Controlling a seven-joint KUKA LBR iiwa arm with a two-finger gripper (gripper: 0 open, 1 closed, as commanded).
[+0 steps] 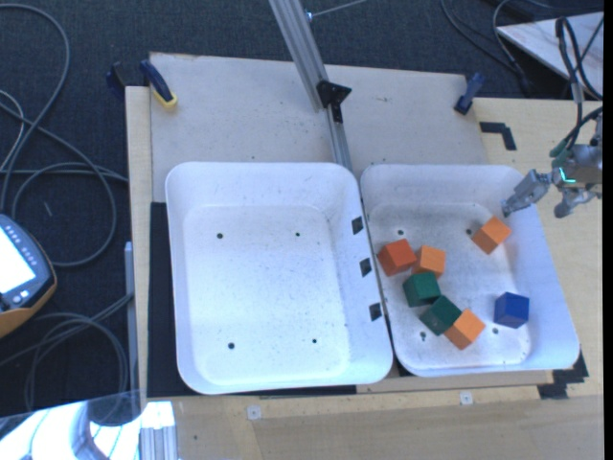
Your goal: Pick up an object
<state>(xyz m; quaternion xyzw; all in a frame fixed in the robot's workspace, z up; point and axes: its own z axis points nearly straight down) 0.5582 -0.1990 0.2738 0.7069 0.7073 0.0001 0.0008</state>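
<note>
Holding six small blocks [439,285], orange, green and blue, the right bin [536,353] sits beside the left bin [192,353]; the gripper [547,196] hangs spread, grasping nothing.

Blue clamp [468,92] at the board's far edge, metal pole [305,51] — slanted, cables [57,171] on dark carpet

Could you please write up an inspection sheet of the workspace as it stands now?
Surface: bench bearing left bin and right bin side by side.
Job's things: right bin holds three orange blocks, a red-orange block, two green blocks, a blue block.
Clutter: nothing seen.
Grippers: gripper over right bin's far right rim, open, holding nothing.
Cables: black cables on floor.
Surroundings: dark carpet, blue clamps, metal pole.
</note>
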